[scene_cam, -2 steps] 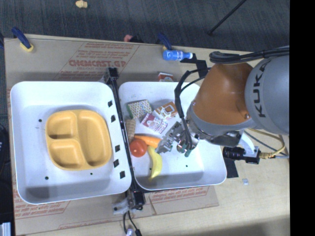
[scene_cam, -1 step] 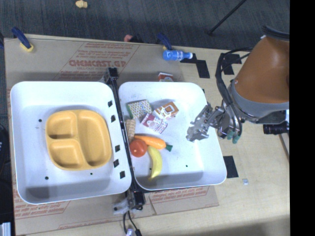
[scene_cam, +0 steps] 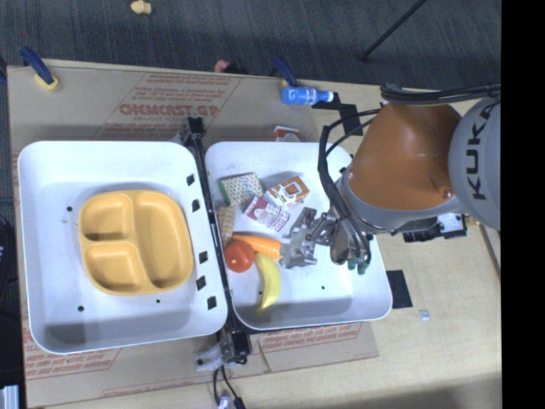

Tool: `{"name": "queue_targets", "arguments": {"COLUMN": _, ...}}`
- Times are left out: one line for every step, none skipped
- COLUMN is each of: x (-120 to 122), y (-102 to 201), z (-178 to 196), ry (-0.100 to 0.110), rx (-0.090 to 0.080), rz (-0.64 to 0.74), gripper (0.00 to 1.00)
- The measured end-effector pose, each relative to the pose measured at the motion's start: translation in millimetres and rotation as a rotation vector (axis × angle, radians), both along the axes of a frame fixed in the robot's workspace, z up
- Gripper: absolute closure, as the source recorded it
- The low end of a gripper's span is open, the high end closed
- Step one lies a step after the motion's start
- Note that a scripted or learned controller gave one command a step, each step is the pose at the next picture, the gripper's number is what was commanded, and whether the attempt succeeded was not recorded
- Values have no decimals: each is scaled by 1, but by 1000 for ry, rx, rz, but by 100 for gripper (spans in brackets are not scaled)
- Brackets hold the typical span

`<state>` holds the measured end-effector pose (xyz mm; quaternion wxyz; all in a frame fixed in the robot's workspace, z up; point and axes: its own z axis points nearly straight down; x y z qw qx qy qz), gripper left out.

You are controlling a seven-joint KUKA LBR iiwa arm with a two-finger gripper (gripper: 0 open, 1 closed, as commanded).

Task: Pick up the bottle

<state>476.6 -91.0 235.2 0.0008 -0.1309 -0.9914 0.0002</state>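
- The gripper (scene_cam: 300, 244) is positioned low inside the right bin (scene_cam: 370, 292); whether it is spread or pressed together cannot be told.
- Just beside it lie a banana (scene_cam: 269, 283), a carrot (scene_cam: 257, 244), a tomato (scene_cam: 239, 256) and small cartons (scene_cam: 274, 204).
- The left bin (scene_cam: 51, 313) holds a yellow divided tray (scene_cam: 136, 240).
- The bottle (scene_cam: 305, 96), blue, lies on the bench (scene_cam: 111, 100) outside both bins, beyond the right bin's far edge.

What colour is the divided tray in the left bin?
Yellow tray, camera view.
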Motion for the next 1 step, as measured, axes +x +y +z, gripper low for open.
{"name": "queue_targets", "arguments": {"x": 0, "y": 32, "z": -44, "ry": 2, "rx": 1, "rz": 340, "gripper": 100}}
